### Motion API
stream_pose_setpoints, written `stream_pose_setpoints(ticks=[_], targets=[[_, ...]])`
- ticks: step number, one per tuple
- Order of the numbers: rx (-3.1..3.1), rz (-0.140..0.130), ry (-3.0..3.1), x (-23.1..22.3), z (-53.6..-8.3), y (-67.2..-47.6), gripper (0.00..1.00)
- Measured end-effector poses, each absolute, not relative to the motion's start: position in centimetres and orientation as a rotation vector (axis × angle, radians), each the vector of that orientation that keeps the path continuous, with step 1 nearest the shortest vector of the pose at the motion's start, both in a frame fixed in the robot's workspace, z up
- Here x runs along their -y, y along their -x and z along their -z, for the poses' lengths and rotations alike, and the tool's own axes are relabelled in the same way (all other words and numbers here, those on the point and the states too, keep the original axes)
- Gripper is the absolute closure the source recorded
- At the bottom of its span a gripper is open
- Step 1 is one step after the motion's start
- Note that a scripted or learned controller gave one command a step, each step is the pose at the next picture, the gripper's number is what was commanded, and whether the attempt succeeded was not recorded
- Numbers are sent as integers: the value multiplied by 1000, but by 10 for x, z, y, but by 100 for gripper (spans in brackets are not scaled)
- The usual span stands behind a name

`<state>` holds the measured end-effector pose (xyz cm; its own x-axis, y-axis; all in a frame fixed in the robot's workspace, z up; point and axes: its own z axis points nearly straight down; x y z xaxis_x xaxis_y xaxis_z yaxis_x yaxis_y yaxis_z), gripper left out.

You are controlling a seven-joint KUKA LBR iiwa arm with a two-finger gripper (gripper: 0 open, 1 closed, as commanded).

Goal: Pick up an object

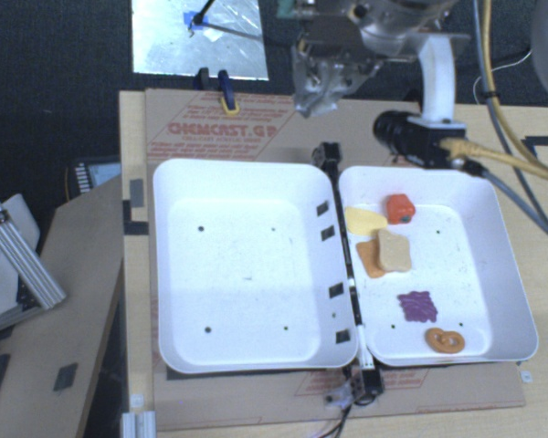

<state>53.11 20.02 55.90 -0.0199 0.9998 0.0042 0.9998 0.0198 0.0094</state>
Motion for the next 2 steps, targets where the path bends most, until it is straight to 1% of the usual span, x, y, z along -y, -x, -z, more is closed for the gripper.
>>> stream_pose_setpoints(ticks=[1,2], targets=[[-2233,21,-2219,-214,-414,-515,100],[-2225,-21,-2211,-235,-525,-541,100]])
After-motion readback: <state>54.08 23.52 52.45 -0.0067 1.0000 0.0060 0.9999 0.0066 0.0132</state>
